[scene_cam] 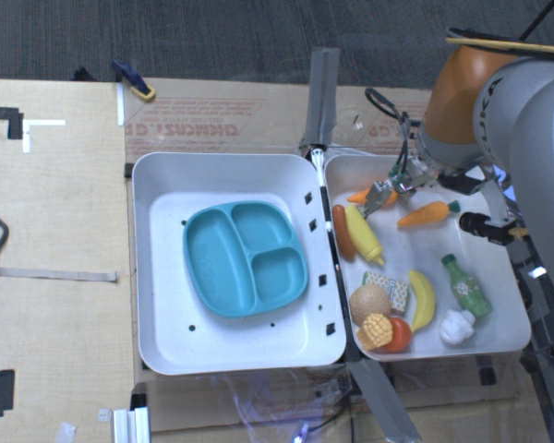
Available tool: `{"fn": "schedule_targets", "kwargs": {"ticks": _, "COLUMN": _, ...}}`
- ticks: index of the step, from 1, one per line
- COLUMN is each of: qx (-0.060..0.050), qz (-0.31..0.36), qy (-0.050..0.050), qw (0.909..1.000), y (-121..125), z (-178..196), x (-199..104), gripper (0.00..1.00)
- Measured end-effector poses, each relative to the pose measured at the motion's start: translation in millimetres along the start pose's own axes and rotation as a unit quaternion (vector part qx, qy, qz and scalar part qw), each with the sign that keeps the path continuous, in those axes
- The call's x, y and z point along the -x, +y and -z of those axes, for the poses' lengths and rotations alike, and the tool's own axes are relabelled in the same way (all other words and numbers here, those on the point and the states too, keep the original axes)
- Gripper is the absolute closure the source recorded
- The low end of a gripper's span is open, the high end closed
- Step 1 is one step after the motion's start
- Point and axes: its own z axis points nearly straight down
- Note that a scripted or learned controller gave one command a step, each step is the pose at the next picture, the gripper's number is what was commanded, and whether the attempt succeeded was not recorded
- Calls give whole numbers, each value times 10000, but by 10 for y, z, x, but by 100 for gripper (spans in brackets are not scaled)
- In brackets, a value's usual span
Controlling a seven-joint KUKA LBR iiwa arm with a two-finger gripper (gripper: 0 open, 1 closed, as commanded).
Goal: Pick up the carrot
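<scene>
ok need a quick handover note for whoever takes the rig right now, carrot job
Gripper: low in the right bin, near its back left part; nothing seen between its fingers, and whether they are open or shut is hard to tell.
Carrot: lying in the right bin, just to the right of the gripper, green tip pointing right. Not held.
Nearby: a small orange piece left of the gripper, a yellow bottle in front of it.
Left bin holds a blue divided plate.
Done: arm is over the right bin.
Left: close on the carrot and lift it.
</scene>
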Motion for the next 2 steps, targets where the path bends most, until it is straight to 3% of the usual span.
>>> {"fn": "schedule_targets", "kwargs": {"ticks": 1, "qx": 47, "qz": -780, "qy": 18, "qw": 9969, "y": -196, "z": -35, "x": 264, "gripper": 0}}
{"fn": "schedule_targets", "kwargs": {"ticks": 2, "qx": 50, "qz": -757, "qy": 2, "qw": 9971, "y": -189, "z": 65, "x": 265, "gripper": 100}}
